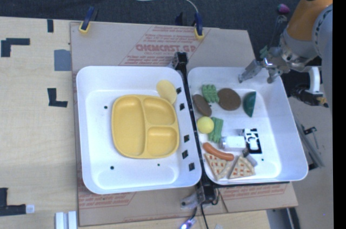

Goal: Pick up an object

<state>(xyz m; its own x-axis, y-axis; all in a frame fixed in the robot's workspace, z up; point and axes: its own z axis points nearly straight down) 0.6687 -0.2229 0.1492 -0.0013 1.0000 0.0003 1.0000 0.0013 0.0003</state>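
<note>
arm: I see the KUKA reaching in from the right, wrist parked over the upper right rim of the right bin (289,114), clear of the toys, which reads to me as a staging pose, not a descent.
gripper (258,72): two grey fingers splayed apart, open, nothing between them. It hangs over the bin's bare top right corner, near the dark green wedge (249,104), not touching it.
targets: all loose items sit in the right bin. Brown oval patty (229,98), green leafy piece (210,93), darker brown oval (201,105), yellow ball (205,125), green block (217,129), hot dog (218,152), two pizza slices (230,168), a white and black piece (246,141).
crowding: the left and bottom items touch or overlap, so my guess is a pinch there drags neighbours.
best pick: my call is the wedge or the patty. Both stand a bit apart, closest to the tool.
left bin (89,114): yellow divided tray (145,126) in the middle, pale yellow piece (166,91) at its top right corner.
status: pick not started.
</note>
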